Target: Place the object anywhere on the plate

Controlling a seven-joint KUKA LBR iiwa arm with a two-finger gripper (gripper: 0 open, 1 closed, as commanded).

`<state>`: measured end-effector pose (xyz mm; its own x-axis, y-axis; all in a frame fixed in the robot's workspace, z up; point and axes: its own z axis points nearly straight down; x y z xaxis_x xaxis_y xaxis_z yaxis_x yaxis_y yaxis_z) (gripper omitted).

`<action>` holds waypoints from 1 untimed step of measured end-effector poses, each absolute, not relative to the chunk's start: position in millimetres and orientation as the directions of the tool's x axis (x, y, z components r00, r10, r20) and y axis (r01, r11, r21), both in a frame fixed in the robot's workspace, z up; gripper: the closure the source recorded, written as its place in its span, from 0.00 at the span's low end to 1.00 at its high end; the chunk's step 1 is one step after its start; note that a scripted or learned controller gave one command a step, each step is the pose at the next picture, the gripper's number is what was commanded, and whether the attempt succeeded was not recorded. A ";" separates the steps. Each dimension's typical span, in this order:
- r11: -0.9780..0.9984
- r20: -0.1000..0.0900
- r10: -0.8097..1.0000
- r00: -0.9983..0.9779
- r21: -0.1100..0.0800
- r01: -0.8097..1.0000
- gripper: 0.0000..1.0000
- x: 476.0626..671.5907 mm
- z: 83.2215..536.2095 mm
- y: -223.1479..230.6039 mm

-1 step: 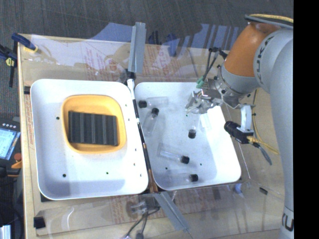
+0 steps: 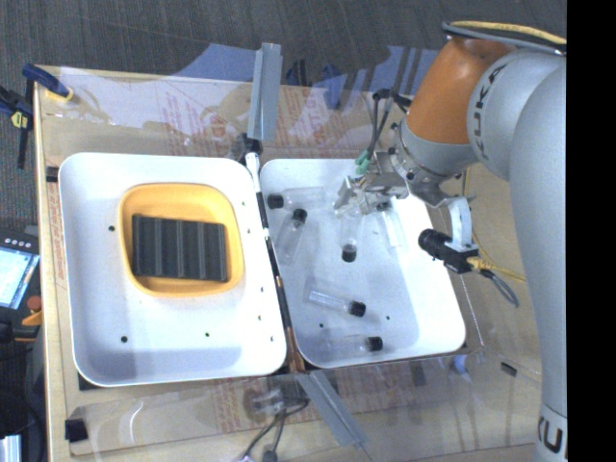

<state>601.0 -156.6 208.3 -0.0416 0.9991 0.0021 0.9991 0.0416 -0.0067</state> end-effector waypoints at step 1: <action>0.115 0.000 0.993 -0.115 -0.003 0.993 1.00 610.8 218.3 -96.6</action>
